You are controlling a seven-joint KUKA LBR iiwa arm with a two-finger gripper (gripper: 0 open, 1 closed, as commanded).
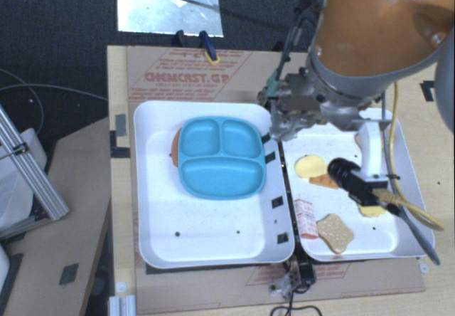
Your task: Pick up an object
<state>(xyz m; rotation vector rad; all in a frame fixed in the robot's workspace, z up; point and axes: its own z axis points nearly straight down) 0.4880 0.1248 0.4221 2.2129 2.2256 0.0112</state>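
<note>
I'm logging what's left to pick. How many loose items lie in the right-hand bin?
5: a yellow disc, an orange piece beside it, a red-and-white packet at the left, a toast slice in front, a yellow scrap further right. The arm may hide more.

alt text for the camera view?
A grey robot arm with an orange band reaches in from the right, its gripper over the rim between two white bins. The left bin holds a blue three-compartment plastic plate; the right bin holds a tan toast-shaped piece, a yellow disc and a red-and-white packet.
</note>
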